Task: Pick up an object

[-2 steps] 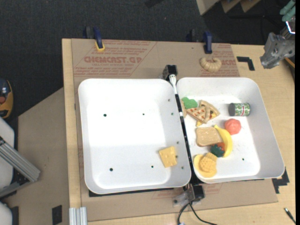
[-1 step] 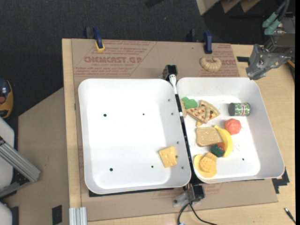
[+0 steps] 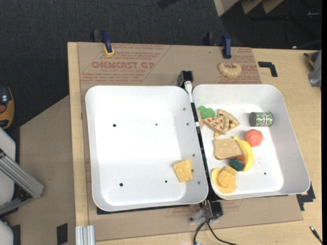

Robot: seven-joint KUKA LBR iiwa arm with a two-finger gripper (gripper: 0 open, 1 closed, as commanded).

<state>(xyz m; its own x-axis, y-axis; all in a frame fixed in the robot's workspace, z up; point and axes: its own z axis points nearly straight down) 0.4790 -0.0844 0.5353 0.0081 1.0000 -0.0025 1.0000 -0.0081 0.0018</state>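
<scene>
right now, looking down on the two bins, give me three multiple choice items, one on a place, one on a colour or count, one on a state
1. Where does the yellow cheese wedge lie?
A. in the left bin, near its lower right corner
B. in the right bin, beside the can
C. on the cardboard outside both bins

2. What colour is the round fruit near the banana?
A. blue
B. red
C. white

3. How does the small green-labelled can rest?
A. upright on its base
B. stacked on the bread slice
C. on its side on the bin floor

Answers:
1 A: the wedge sits alone in the left bin, close to the divider.
2 B: the fruit reads plainly red against the right bin.
3 C: the can's long side runs along the floor, apart from the bread slice.
</scene>
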